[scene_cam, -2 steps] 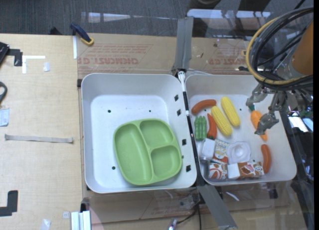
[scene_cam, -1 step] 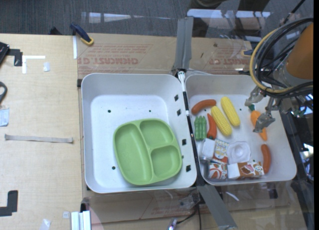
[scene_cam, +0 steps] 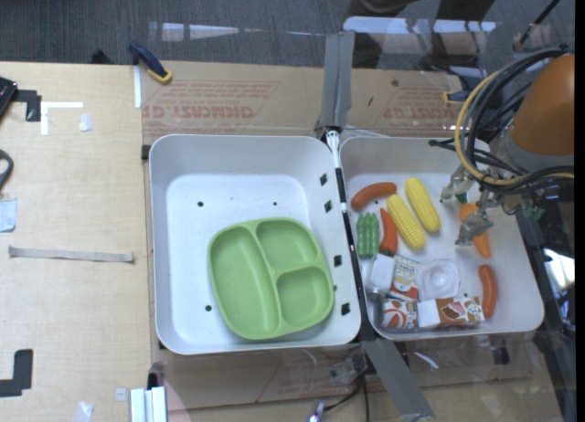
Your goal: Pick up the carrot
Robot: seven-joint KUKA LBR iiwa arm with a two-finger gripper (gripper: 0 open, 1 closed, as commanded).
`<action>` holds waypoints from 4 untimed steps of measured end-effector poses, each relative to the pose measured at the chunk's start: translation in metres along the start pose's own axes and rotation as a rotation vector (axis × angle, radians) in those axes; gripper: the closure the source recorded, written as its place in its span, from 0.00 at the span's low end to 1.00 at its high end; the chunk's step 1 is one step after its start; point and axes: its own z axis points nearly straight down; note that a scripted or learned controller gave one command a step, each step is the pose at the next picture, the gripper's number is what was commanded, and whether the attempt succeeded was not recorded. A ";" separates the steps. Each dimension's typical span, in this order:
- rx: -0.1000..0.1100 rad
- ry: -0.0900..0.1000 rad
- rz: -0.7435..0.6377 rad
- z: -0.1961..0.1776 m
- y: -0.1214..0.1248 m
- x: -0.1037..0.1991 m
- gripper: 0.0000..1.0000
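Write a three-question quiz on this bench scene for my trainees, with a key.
1. True or false: the green divided plate lies in the right bin.
2. How many corn cobs lie in the right bin? A) one B) two C) four
3. Over which bin does the gripper hang?

Key: 1. False, it lies in the left bin. 2. B. 3. The right bin.

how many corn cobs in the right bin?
2, both in the right bin, lying side by side at a slant: corn cob nearer the bin's middle, corn cob just right of it. The arm may hide more.
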 end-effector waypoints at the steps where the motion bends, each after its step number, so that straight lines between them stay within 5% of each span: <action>1: 0.003 -0.007 -0.004 -0.011 0.001 -0.003 1.00; 2: -0.001 0.000 0.208 -0.058 0.064 -0.015 1.00; 3: -0.001 0.000 0.209 -0.058 0.064 -0.015 0.00; 4: -0.001 0.002 0.209 0.001 0.012 -0.011 0.00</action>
